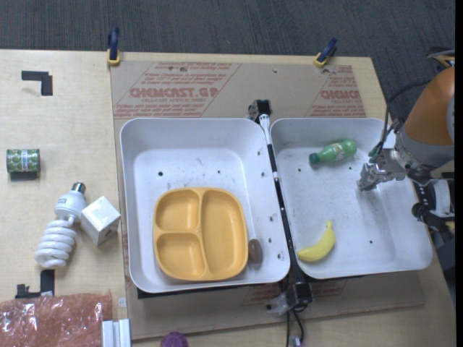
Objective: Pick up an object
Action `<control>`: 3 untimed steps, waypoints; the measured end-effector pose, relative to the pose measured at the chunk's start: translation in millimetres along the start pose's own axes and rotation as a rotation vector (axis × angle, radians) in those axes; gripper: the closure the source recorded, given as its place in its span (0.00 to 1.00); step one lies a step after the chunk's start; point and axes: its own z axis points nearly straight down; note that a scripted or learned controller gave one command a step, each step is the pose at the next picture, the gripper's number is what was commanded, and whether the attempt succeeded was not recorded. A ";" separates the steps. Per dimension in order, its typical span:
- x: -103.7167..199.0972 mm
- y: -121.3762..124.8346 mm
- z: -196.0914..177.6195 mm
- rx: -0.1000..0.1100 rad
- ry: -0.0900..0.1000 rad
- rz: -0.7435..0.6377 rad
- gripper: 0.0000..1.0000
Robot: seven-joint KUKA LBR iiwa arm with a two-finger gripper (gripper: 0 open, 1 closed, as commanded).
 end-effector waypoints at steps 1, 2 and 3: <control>-1.0 -80.6 0.0 0.000 0.000 0.000 0.00; -2.2 -110.3 0.1 -0.001 0.000 0.000 0.00; -3.0 -108.8 -9.9 -0.004 -0.002 0.002 1.00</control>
